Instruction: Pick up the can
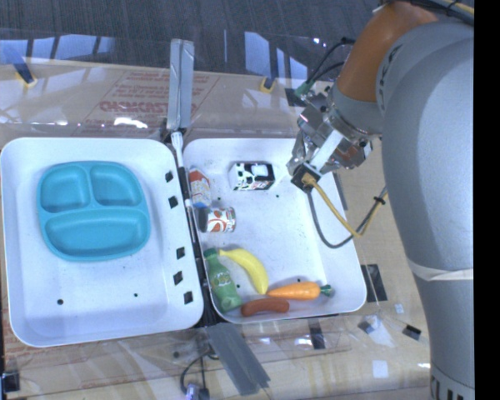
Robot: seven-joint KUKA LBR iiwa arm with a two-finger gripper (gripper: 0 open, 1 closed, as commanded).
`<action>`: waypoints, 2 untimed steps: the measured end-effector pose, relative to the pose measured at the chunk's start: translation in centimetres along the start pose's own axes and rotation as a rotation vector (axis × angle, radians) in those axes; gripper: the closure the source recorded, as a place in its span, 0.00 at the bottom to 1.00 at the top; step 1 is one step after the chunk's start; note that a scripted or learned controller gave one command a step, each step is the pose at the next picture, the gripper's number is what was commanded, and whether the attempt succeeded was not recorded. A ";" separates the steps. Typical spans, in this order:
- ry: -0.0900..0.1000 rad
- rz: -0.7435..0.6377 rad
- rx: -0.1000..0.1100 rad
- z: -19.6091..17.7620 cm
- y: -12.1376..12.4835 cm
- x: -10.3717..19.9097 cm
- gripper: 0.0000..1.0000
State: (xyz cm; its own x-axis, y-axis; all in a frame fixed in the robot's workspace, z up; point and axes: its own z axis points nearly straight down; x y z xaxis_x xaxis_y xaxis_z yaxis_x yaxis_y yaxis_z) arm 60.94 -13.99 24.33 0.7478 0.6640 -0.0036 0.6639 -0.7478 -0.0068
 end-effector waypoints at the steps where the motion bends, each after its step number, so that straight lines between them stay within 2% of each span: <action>1: 0.000 0.261 0.001 10.5 -1.8 4.1 0.00; 2: 0.001 0.279 -0.001 15.3 -3.8 3.0 0.00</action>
State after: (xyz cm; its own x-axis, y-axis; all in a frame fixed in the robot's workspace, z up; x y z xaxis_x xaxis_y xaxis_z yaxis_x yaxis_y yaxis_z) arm 60.53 -9.08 9.07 0.9018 0.4321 -0.0043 0.4321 -0.9018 -0.0049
